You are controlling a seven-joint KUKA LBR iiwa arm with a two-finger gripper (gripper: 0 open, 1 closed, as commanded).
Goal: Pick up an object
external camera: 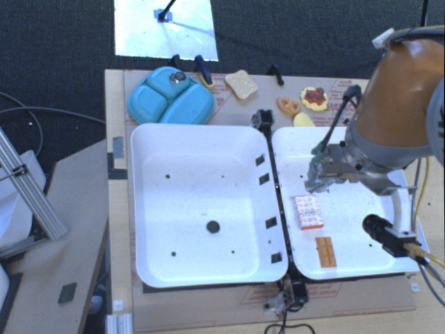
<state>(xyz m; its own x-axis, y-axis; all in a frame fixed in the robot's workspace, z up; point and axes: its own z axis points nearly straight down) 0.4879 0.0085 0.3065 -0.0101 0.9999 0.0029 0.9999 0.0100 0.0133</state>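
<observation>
The hand (314, 176) is hanging over the right bin (361, 266) with its fingers apart and nothing between them, and the small white-and-red box (308, 211) is lying on the bin floor just below it, toward the near edge. One orange-brown bar (325, 251) is lying nearer still in the same bin, while one small dark disc (213, 226) is sitting in the left bin (160, 152). Two white bins are sitting side by side on the table (118, 186).

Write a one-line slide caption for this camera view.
Gripper hovers over the right bin, above a small snack box and brown bar.
</observation>
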